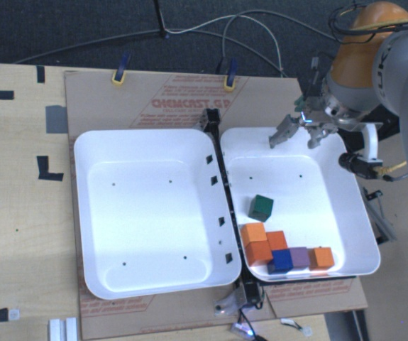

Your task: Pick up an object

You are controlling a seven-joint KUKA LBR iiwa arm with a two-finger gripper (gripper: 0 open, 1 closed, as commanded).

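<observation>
Orange cube at the near rim (321, 258): hard-edged block with a matte face, last in a row that runs along the right bin's front wall, far below the gripper and well apart from it.
Purple cube (299, 256): pale, same blocky shape, touching the orange one on its left.
Blue cube (281, 261): saturated, sharp-cornered, pressed against the purple block.
Red-orange blocks (257, 243): a tight cluster of two or three, stacked or butted together; which sits on which cannot be told.
Green cube (261, 207): dark, slightly turned, standing alone on the bin floor, the block closest to the gripper and free on all sides.
Right bin (360, 212): shallow white tray, smooth and glossy, rounded corners; every block lies in it.
Left bin (147, 212): matching white tray, beside the right one across a black clip strip.
Gripper (297, 135): grey metal fingers spread apart, nothing between them, poised over the far rim of the right bin.
Arm (370, 48): grey casing with an orange band, reaching in from beyond the gripper.
Step in hand: approach, by the look of it; no block is grasped yet.
Next move: likely a descent toward the near side, the lone green cube offering the cleanest grasp, with the fingers kept wide enough to straddle it.
</observation>
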